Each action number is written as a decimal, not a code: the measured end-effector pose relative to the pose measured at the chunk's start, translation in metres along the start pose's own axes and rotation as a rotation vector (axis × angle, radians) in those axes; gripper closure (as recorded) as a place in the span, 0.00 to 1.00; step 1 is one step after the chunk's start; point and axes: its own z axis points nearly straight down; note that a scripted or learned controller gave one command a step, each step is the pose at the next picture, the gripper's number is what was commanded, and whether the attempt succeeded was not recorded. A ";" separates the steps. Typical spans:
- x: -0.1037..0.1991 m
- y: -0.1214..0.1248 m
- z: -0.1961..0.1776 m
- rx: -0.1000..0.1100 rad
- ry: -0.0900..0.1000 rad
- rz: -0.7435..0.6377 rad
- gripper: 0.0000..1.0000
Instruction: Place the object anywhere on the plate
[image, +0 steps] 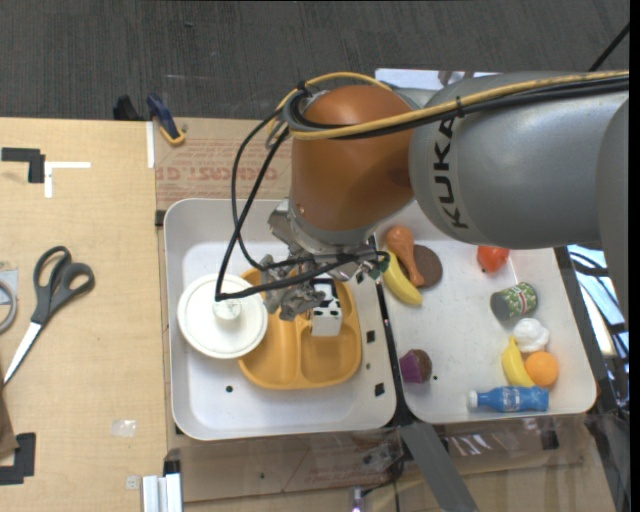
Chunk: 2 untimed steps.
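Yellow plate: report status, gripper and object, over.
Gripper low over yellow plate, fingers hidden under wrist. White die-like block sits on plate below the gripper. White bowl overlaps plate's left edge.

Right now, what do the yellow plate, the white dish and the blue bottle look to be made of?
Yellow plate: likely moulded plastic, matte, with soft rounded compartment edges and even colour.
White dish: probably plastic too, smooth and slightly glossy; ceramic can't be ruled out.
Blue bottle: seems a plastic toy, shiny, with a white cap and label.
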 end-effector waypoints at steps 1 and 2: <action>0.017 -0.003 -0.073 0.002 0.006 -0.139 1.00; 0.017 -0.019 -0.129 0.002 0.006 -0.257 1.00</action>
